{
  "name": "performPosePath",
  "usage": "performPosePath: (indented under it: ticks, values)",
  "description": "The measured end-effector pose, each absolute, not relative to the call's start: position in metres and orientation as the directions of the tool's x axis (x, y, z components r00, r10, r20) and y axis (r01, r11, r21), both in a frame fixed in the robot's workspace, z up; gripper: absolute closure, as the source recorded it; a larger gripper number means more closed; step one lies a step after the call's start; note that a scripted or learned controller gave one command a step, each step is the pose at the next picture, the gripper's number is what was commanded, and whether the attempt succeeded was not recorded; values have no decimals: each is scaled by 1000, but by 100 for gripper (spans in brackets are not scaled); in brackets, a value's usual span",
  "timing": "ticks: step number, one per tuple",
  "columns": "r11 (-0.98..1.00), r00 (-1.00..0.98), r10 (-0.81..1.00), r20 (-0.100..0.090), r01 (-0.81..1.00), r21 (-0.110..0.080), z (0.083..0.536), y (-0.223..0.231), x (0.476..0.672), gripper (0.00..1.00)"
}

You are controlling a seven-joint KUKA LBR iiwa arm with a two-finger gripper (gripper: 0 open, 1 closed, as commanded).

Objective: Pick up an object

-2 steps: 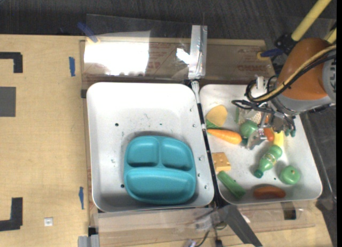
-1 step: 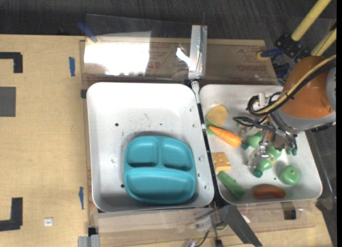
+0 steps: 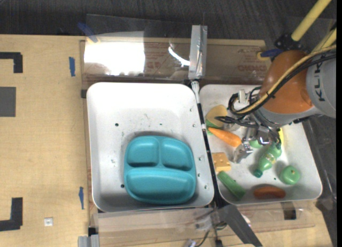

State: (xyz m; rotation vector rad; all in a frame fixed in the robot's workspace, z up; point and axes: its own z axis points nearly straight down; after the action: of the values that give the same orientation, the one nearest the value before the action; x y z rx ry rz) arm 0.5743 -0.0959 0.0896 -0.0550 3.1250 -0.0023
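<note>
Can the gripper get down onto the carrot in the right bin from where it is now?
Probably yes. The gripper hangs just right of the carrot, which lies uncovered near the bin's left wall; that wall may crowd one finger.

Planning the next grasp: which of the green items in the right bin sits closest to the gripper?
The green bottle, just right of and below the gripper. The green apple sits farther right; the green pepper lies lower, toward the front wall.

Arm (image 3: 299, 88) in from three o'clock, orange band showing above the wrist, cables looped across it toward nine o'clock. Wrist tipped down, gripper (image 3: 247, 147) low at about seven o'clock from the band, metal fingertips pointing down and left.
</note>
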Motion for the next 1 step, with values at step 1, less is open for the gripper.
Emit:
performPosePath:
  ticks: [1]
  values:
    - [994,-994,-107,-13,-107,-3,89,-111,625,0]
